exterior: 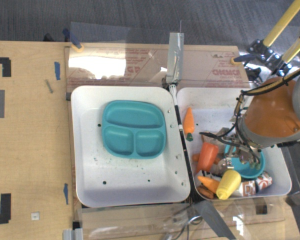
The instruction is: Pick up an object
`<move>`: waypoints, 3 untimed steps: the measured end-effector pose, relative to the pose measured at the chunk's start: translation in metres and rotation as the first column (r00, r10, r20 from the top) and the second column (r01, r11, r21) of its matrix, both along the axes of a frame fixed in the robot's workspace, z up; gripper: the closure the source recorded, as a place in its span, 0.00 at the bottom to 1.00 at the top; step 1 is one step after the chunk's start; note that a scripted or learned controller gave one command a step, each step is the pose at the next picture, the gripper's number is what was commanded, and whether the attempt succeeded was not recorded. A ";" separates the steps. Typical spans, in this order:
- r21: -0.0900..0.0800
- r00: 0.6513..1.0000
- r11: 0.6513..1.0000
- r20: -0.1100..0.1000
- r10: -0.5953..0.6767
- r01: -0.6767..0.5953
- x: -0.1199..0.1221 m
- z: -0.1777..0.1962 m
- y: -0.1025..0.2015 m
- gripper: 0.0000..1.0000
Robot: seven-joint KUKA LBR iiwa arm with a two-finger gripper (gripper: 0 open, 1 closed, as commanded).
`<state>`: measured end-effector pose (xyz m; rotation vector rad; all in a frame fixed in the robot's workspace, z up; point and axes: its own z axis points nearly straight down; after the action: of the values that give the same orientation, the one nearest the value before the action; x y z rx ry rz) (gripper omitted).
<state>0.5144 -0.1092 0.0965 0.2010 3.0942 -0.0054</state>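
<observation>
Orange and yellow plastic toys lie heaped in the right white bin (277, 184), so the gripper (235, 156) hangs low there, beside the orange plastic cup (208, 155). Whether it grasps anything, I cannot tell. The teal divided plate (134, 129) sits alone in the left white bin (85, 184).
</observation>
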 end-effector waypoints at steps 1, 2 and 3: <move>0.005 1.000 1.000 -0.023 -0.013 0.013 0.056 0.003 0.019 0.00; 0.002 0.999 0.999 -0.004 -0.045 0.045 0.017 0.000 -0.031 0.00; -0.002 0.999 0.999 0.012 -0.042 0.042 0.022 0.014 -0.031 1.00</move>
<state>0.5364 -0.1398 0.1101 0.2655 3.0773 -0.0082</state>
